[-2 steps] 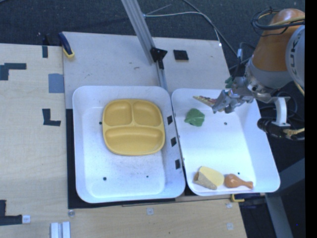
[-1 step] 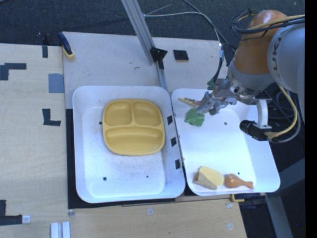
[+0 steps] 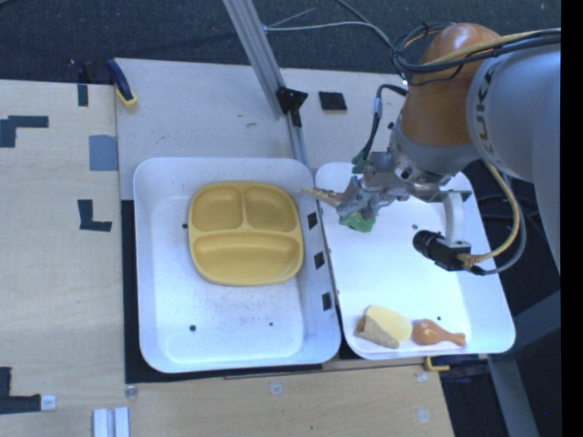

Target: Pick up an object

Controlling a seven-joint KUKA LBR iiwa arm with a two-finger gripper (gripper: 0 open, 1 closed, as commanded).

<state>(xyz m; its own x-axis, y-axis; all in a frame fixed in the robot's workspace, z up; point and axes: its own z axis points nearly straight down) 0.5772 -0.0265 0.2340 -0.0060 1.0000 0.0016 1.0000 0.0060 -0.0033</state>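
My gripper [image 3: 357, 206] hangs over the far left part of the right bin [image 3: 410, 280], close to the wall shared with the left bin. A small green object [image 3: 363, 223] lies right under its tip, partly hidden by it; contact between them cannot be made out. A thin tan stick-like piece [image 3: 319, 192] pokes out to the left of the gripper, across the bin rim. In the right bin's near corner lie a pale yellow wedge [image 3: 383, 325] and an orange drumstick-shaped toy [image 3: 438, 334].
The left bin [image 3: 168, 280] holds a yellow divided plate [image 3: 246, 233] in its far half. A black connector with a cable [image 3: 440, 248] hangs from the arm over the right bin. A metal pole [image 3: 260, 53] rises behind the bins.
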